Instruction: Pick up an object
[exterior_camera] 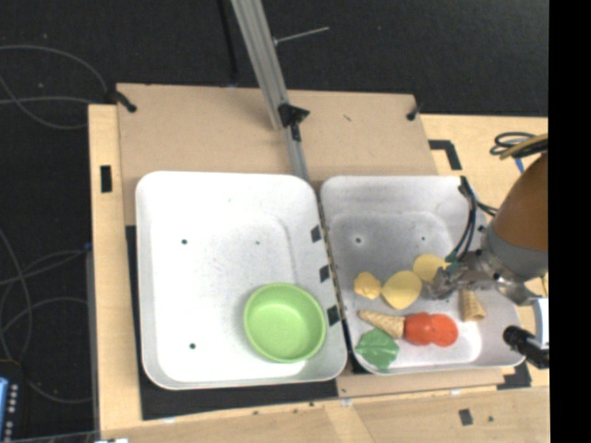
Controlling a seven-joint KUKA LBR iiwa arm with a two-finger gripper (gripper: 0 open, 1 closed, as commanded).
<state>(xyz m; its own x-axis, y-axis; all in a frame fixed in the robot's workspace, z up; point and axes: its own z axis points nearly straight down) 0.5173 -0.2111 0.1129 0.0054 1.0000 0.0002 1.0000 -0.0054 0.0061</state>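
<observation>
In the right bin (388, 210) lie several small toy foods: a yellow piece (367, 285), a yellow round piece (402, 290), another yellow piece (428, 267), an orange cone (382, 322), a red tomato-like piece (431, 329), a green piece (377, 348) and a tan piece (472, 305). My gripper (450, 280) hangs low over the right side of this bin, just right of the yellow pieces and above the red one. The arm's orange band (526, 212) is at the right edge.
A green bowl (284, 321) sits in the left bin (203, 238) near its front right corner. A metal pole (263, 53) slants down from the top to the bench between the bins. Cables lie on the dark floor at left.
</observation>
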